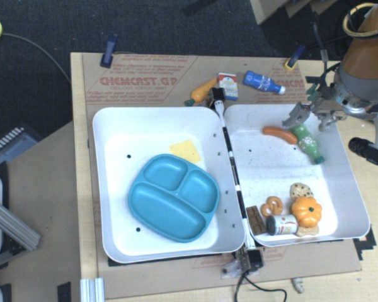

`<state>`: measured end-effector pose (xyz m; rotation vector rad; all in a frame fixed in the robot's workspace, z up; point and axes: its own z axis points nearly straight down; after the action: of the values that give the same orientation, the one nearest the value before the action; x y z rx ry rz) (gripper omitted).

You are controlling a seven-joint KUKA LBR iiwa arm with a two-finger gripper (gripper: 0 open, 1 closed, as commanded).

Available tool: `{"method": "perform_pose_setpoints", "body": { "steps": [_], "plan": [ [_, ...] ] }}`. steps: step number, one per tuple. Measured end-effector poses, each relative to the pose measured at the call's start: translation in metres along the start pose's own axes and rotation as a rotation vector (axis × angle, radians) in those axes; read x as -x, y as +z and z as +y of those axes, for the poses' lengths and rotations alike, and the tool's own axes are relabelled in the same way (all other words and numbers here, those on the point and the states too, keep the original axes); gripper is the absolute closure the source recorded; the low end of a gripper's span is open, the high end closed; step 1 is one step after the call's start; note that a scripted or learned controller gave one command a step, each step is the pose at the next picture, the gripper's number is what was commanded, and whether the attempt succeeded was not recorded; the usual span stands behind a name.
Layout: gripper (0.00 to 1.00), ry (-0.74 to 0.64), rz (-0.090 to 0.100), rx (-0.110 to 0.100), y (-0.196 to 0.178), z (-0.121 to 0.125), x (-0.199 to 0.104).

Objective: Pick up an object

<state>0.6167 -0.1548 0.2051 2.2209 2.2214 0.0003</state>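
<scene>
Where the brown board (145, 74) under the bins lies bare, red print reads "CHEMCAST GP", with smaller lines around it too fine to read. Two white bins stand side by side. One blue divided plate (173, 197) with three compartments sits in the left bin (107, 168), with one yellow slice (187, 150) just beside its far edge. The right bin (346, 194) holds one sausage (279, 133), one green bottle (307, 143), and a cluster at its near edge: one orange pumpkin (306, 211), one cookie (300, 190), one small pretzel (273, 204), one brown bar (256, 219) and one small can (282, 225) lying on its side. Behind the bins on the board lie one blue bottle (263, 82), one small carton (227, 85) and one carrot (203, 91); any labels are unreadable. Two blue clamps (108, 51) grip the board's far edge. The gripper (315, 113) hangs at the right bin's far side, fingers spread wide, just above the green bottle's top end and holding nothing.
</scene>
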Motion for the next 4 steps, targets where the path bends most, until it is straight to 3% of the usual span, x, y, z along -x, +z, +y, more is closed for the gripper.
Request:
{"method": "perform_pose_setpoints", "body": {
  "steps": [1,2,3,4],
  "plan": [
    [0.00,-0.002,-0.008,0.015,0.097,0.046,0.027],
    [1.00,-0.003,-0.006,0.010,0.089,0.045,0.025],
    [0.00,-0.002,-0.006,0.009,0.090,0.045,0.025],
    [0.00,-0.001,0.001,-0.002,0.121,0.022,-0.002]
  ]
}}
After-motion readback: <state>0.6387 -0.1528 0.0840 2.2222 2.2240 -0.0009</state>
